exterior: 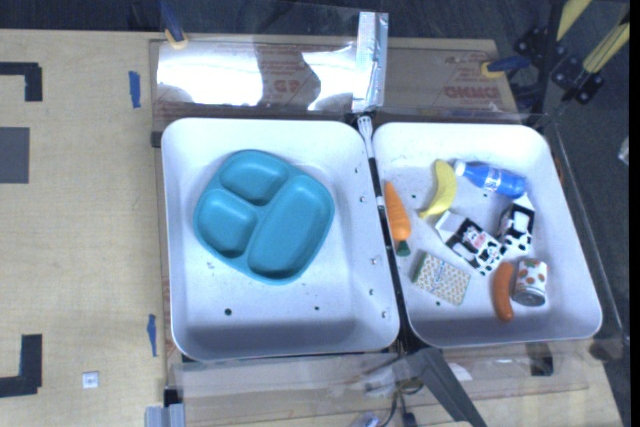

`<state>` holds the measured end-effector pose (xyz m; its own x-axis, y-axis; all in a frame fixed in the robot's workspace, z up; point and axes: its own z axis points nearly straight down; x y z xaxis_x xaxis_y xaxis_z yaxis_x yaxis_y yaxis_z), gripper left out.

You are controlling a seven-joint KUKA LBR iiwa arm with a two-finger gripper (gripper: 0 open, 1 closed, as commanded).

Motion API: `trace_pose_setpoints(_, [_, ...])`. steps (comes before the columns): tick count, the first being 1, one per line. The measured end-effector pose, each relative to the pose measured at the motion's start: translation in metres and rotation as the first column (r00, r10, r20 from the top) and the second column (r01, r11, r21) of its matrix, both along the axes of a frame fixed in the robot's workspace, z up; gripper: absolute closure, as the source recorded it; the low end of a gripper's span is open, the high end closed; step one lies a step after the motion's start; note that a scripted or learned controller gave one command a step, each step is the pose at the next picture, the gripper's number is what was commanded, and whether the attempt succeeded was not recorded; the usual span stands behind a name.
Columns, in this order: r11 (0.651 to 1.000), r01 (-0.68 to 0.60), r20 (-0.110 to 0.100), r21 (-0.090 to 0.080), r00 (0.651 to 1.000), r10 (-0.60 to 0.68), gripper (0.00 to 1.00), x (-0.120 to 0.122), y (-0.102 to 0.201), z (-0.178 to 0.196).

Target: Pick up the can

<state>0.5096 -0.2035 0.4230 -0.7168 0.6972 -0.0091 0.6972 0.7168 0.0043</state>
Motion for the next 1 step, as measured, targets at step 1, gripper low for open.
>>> trace_pose_setpoints(1, [0.974, -0.225, -0.001, -0.003, 0.974, 0.225, 1.00, 0.0297, -0.0145, 0.0060])
